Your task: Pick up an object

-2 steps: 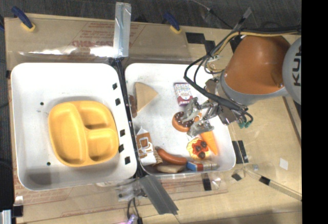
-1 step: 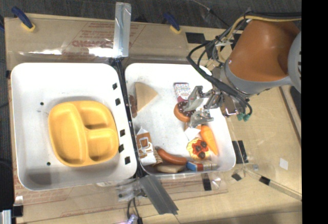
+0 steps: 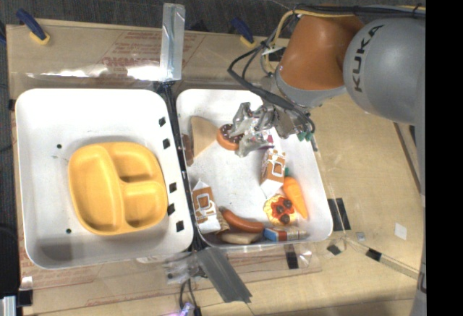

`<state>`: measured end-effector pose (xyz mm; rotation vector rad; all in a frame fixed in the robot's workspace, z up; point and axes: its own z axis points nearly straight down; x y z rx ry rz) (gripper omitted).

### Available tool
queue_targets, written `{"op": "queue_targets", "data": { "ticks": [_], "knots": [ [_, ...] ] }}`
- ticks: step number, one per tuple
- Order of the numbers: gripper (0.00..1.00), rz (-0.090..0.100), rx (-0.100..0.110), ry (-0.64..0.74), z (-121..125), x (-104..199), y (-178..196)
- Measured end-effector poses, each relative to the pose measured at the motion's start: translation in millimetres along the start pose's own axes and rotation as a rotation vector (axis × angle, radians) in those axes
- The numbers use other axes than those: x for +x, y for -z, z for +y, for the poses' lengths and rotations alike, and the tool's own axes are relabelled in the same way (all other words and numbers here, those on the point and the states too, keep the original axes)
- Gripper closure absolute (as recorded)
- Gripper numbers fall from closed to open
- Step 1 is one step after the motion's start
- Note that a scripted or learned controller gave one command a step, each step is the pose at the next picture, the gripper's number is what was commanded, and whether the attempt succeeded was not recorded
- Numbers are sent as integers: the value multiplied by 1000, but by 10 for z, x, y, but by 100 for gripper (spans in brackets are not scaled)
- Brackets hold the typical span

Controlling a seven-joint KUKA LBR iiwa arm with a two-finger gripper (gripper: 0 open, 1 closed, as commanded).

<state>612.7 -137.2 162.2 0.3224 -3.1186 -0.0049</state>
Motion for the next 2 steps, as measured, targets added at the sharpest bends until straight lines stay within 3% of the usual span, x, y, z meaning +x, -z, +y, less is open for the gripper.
{"op": "queue_targets", "data": {
  "ticks": [1,2],
  "knots": [
    [100,-13,6,-54,253,-519,586],
    [100,-11,9,188,-213,-408,1303]
  ]
}}
